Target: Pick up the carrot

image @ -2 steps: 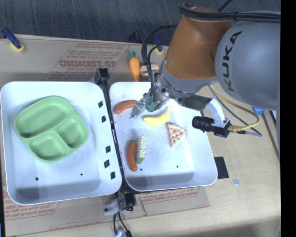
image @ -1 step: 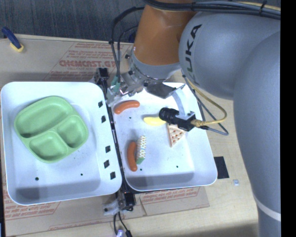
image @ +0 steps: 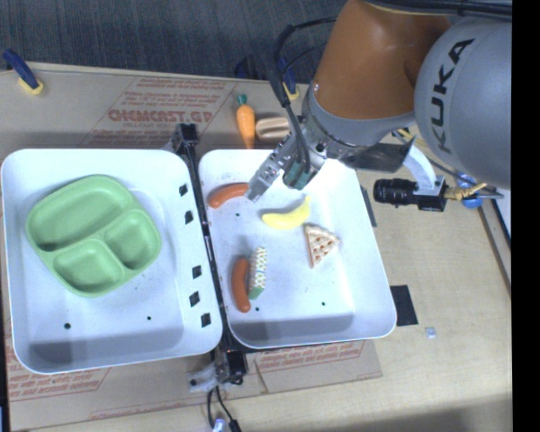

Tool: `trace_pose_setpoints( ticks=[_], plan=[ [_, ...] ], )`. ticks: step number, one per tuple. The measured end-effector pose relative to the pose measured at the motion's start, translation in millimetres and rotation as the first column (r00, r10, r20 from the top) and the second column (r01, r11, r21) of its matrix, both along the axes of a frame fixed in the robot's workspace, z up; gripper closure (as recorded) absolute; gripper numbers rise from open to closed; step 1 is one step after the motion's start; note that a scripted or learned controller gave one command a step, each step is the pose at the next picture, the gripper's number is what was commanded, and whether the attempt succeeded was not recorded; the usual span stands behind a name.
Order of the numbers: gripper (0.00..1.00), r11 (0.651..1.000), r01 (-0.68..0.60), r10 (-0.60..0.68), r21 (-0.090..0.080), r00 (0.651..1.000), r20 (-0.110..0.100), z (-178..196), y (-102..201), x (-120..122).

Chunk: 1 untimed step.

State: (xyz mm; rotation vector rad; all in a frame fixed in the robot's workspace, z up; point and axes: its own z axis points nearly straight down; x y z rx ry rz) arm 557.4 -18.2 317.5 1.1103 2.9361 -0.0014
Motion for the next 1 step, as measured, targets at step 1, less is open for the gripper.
trace_pose_setpoints(
  ticks=[1],
  plan=[
    [1.0,0.984,0.179,-0.179,0.0,0.984,-0.005,-49.0,47.9,-15.5]
  ],
)
